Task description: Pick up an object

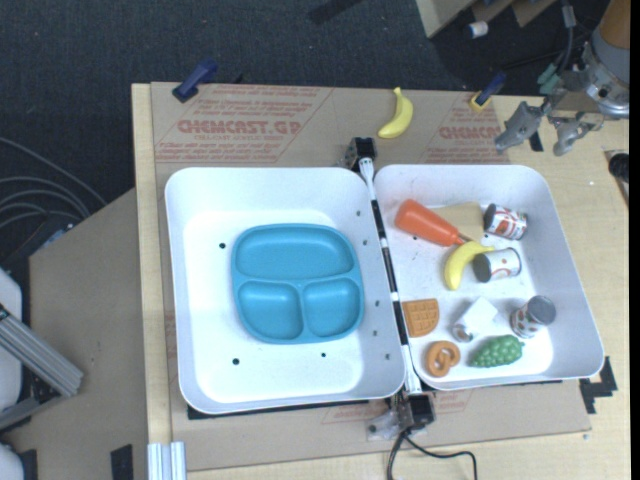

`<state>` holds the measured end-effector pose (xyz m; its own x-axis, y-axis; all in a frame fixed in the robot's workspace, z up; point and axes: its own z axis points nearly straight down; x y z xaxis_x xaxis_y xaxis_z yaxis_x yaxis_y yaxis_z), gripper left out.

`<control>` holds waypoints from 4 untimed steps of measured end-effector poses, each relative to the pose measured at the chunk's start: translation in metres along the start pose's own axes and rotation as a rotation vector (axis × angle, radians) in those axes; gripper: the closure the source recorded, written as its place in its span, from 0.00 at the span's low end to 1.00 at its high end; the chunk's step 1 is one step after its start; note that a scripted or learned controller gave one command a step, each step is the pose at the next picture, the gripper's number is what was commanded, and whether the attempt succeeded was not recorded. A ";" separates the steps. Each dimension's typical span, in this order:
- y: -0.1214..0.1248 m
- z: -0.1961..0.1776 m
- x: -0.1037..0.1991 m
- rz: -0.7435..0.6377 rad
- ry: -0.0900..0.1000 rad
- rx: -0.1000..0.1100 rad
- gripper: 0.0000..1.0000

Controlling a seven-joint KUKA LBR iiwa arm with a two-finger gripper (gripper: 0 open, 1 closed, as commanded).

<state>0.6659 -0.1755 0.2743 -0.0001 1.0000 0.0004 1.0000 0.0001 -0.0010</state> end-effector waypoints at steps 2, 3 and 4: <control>0.004 0.174 -0.015 -0.001 -0.001 -0.009 1.00; 0.004 0.174 -0.015 -0.001 0.000 -0.009 0.00; 0.001 0.190 0.028 -0.001 0.001 0.001 0.00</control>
<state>0.6665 -0.1479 0.0847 -0.0015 1.0000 0.0015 1.0000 0.0015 -0.0024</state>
